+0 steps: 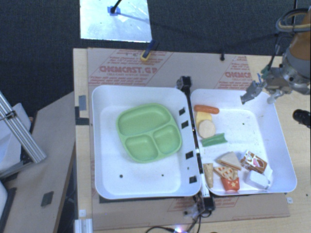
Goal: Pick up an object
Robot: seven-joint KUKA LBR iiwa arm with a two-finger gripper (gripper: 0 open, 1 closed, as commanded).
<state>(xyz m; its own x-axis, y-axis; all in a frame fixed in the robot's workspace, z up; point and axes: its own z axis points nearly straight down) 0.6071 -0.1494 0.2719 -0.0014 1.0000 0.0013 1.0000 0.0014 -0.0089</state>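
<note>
Two white bins sit side by side on the bench. Along the near edge of the right bin (279, 144) lie a tan stick (208, 174), an orange waffle-patterned piece (227, 172) over a red block (231, 183), a sandwich wedge (229, 159), a red-and-white packet (254, 161) and a white block (258, 179), one of each, packed close and mostly touching. Farther in, by the divider, come a green strip (214, 140), a pale round slice (207, 128) and an orange carrot-like stick (206, 109), again one each. The left bin (104, 125) carries a single green compartment tray (148, 132).

At the right bin's far right corner hovers the gripper (257, 92), above the rim with nothing between its fingers (249, 94), which stand somewhat apart. No item lies under it; any candidate is well away toward the near edge or the divider.

Likely trouble: descending here would close on bare floor, and among the near cluster the fingers could nudge neighbours or catch two pieces together.
</note>
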